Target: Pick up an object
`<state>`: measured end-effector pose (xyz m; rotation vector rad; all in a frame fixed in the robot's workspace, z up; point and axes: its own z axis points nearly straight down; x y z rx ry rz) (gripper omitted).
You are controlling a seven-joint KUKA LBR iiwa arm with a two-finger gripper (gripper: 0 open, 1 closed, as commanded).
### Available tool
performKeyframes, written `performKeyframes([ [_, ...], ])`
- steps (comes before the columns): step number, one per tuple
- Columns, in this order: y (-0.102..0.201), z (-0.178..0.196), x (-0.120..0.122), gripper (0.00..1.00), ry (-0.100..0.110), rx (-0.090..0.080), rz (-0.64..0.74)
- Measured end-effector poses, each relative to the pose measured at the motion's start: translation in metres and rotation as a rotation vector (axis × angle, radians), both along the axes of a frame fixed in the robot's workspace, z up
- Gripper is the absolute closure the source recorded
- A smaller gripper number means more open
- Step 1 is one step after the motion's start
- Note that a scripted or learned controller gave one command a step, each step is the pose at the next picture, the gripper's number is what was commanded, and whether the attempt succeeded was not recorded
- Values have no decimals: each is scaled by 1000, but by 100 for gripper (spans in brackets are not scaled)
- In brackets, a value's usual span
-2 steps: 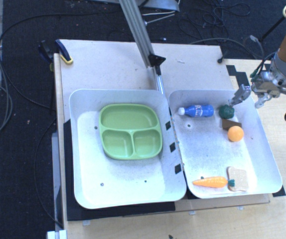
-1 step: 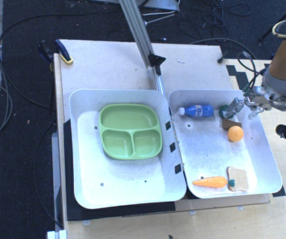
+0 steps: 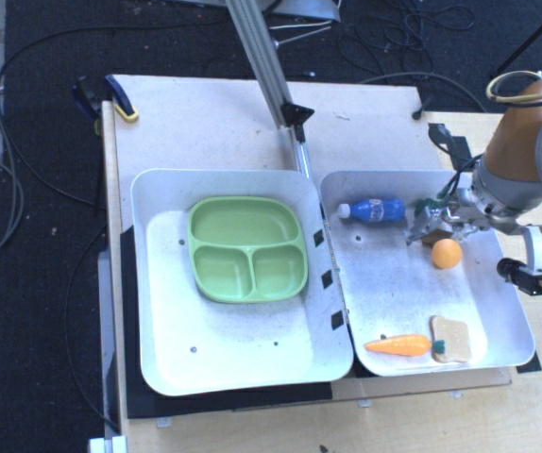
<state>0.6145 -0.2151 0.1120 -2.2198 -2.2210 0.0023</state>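
Right bin [image 3: 384,281] — gripper [image 3: 429,225] is hovering low, whether spread or pressed together I cannot tell. Orange ball [image 3: 447,254] is lying at its 4 o'clock, just beside — likely the target; nothing is being held.

arm [image 3: 521,154]: I see it entering from 3 o'clock, orange band up top, wrist bent down
gripper [image 3: 428,223]: low, pointing toward 9 o'clock
jaws: can't read them
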Motion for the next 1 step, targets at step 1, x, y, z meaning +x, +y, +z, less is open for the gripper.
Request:
performKeyframes([
  [1, 0, 13, 1, 100, -5, -2, 1],
])
